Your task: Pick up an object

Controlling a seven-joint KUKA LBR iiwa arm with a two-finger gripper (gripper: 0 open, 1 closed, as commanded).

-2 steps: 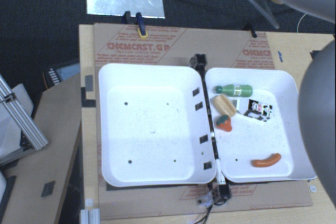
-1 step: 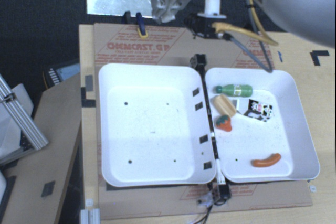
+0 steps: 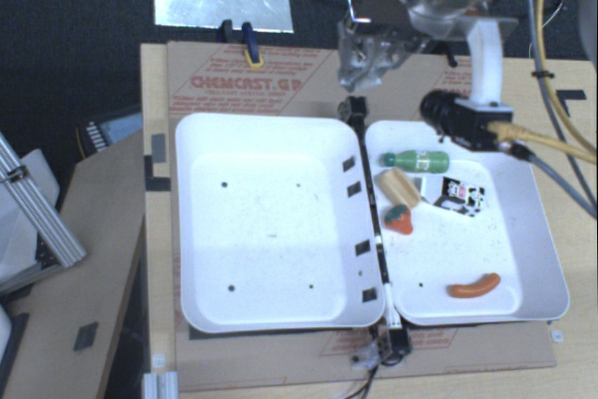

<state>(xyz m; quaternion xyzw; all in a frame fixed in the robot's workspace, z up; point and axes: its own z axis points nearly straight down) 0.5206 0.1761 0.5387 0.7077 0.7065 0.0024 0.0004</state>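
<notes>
Nearest, toward the front edge of the right white plastic bin (image 3: 537,229): a curved orange sausage-shaped toy (image 3: 474,286), judged light, smooth and a little slippery, best pinched across its middle. Further in, hard against the divider: a small red strawberry-shaped toy with a green top (image 3: 400,220), touching a tan wedge-shaped block (image 3: 399,188); probably light and stiff, though crowded for a clean grip. Just beside them, a flat black-and-white printed card (image 3: 461,195), thin and hard to lift off the floor. Toward the far edge, a green plastic bottle lying on its side (image 3: 417,162), likely to roll unless taken across the body. Left white plastic bin (image 3: 201,145) smooth and shallow, dotted with dark specks. Under both, a cardboard sheet printed in red (image 3: 238,79) on the tabletop. Beyond the far edge, the tool (image 3: 363,70) hanging above the divider's far end, nothing seen in it; opening impossible to tell.
</notes>
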